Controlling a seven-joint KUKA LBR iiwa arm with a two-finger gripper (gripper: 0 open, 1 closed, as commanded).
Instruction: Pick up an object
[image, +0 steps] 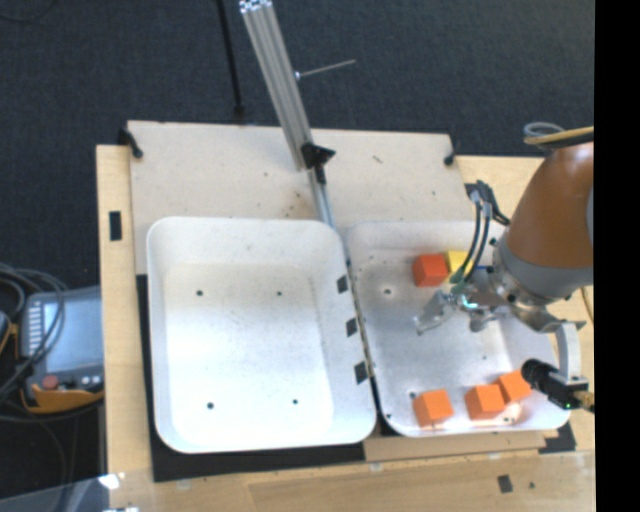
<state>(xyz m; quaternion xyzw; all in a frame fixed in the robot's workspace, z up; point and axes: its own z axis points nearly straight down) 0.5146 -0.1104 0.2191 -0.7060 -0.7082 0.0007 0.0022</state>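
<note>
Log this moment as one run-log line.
gripper: over right bin, holding nothing seen | orange blocks: one at top beside yellow object, three along bottom edge | pick: not yet

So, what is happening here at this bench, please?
A robot arm reaches in from the right over the right bin. Its gripper hangs low in the middle of that bin, just below an orange block with a yellow piece beside it. Nothing can be seen between its fingers. Three more orange blocks lie along the bin's near edge. The left bin sits beside it.
</note>
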